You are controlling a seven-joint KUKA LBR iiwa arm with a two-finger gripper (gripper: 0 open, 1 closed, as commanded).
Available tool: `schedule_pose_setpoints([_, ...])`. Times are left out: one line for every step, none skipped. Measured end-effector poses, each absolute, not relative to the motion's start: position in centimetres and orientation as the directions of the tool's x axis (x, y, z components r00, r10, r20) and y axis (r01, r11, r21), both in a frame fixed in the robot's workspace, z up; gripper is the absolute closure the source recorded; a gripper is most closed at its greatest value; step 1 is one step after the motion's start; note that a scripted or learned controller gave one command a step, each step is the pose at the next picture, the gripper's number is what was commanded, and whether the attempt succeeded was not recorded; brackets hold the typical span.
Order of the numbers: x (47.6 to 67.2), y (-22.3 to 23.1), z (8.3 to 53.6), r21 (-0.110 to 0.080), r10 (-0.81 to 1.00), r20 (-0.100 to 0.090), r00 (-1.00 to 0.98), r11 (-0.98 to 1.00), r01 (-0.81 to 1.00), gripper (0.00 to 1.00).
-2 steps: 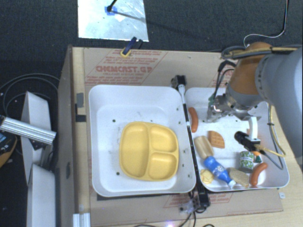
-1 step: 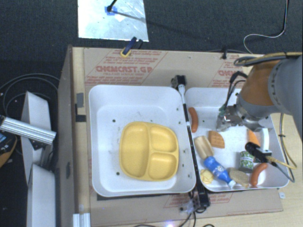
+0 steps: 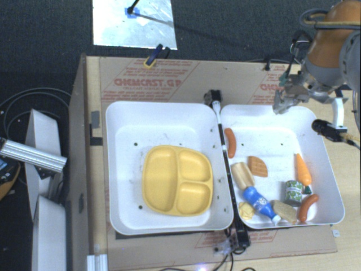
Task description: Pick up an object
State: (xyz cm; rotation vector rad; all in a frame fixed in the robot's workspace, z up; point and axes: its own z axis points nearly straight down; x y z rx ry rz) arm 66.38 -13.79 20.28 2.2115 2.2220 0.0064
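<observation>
Right now the grey two-finger gripper (image 3: 284, 102) hangs above the far edge of the right-hand shallow white bin (image 3: 271, 126), near its far right corner, and whether it is spread or closed cannot be told from this slant; nothing shows in its grasp. Every candidate lies nearer the camera and mostly leftward of it. The closest, by my judgement, is the small orange carrot (image 3: 303, 169) by the bin's right wall, its long axis running far-to-near with a slight lean; the thin red sausage (image 3: 230, 142) lies along the left wall, also far-to-near. Between them rests a flat tan cracker-like wedge (image 3: 258, 166). Crowded toward the near edge are a pale bread-roll piece (image 3: 242, 175), a blue and white bottle (image 3: 259, 201) lying slantwise, a small green can (image 3: 293, 191) and a second reddish sausage (image 3: 308, 206). That cluster leaves little room, whereas the carrot has bare smooth floor on its left. The left white bin (image 3: 127, 123) holds a yellow divided plastic plate (image 3: 176, 179).
</observation>
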Motion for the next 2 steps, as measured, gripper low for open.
schedule_pose_setpoints([61.9,-11.8,14.6,-0.001,1.0,0.001,-0.001,0.001,1.0,0.0])
schedule_pose_setpoints([64.7,-15.1,21.0,0.006,1.0,-0.002,-0.001,0.001,1.0,0.0])
